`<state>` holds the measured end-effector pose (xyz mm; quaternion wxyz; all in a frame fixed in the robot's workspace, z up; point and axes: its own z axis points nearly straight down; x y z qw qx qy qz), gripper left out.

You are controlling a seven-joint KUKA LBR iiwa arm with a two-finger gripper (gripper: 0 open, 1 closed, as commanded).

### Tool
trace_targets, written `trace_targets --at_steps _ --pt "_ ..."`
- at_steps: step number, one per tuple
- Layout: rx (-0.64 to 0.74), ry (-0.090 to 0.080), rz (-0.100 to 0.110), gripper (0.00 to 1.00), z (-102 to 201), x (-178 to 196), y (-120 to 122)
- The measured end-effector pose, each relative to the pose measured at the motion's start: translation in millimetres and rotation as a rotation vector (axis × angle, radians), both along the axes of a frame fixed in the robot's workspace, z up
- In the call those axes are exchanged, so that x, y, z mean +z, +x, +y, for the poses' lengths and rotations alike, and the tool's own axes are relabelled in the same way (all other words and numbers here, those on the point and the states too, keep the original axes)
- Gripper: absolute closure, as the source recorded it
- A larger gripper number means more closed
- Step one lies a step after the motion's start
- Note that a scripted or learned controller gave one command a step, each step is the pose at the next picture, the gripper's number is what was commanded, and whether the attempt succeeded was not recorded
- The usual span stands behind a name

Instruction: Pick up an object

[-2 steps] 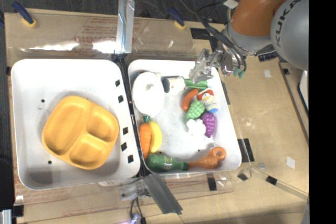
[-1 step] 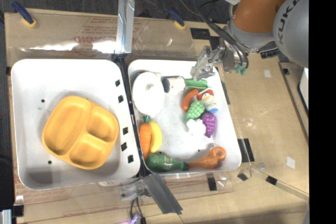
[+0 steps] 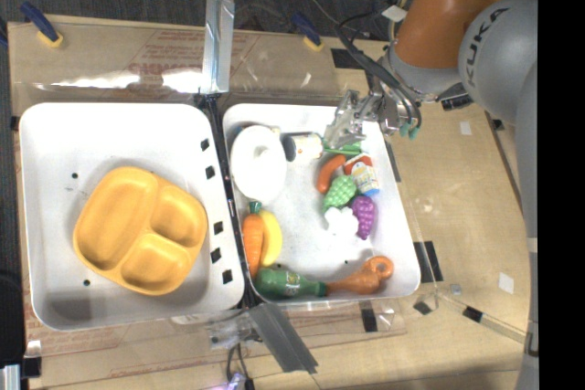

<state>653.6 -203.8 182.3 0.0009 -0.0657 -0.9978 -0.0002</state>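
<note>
Inside left bin (image 3: 37, 196): one yellow tray (image 3: 139, 228)

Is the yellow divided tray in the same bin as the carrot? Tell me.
No: the yellow tray lies in the left bin, the carrot in the right bin.

The big grey robot arm with the orange band (image 3: 475, 23) is cut off by the top and right edges. Its small metal gripper (image 3: 345, 128) is too blurry to make out. The little white and red toy (image 3: 366, 173) (maybe a carton) is half hidden behind the green bumpy toy (image 3: 340, 191).
</note>
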Motion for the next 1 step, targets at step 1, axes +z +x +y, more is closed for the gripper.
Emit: trace_targets --at_steps 1 --pt "-0.127 -0.002 -0.01 1.0 53.4 76.3 -5.7"
